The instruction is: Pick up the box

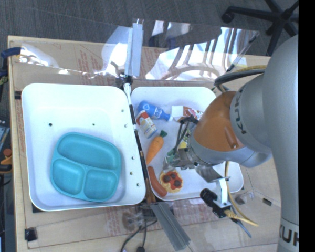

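A small box (188, 112) with white and red print lies at the back of the right bin (168, 94), its right part hidden by the arm. My gripper (176, 155) reaches down into the middle of the right bin, in front of the box and just right of the carrot (155, 148). The orange band and grey wrist (220, 133) cover most of the gripper from above. Something small and green (171, 155) shows at its tip.
The right bin also holds a blue bottle (152, 111), a small can (146, 124), a red sausage (156, 181) and a toy pizza slice (172, 180). A teal divided plate (85, 166) lies in the left bin (37, 104). The arm covers the right bin's right half.
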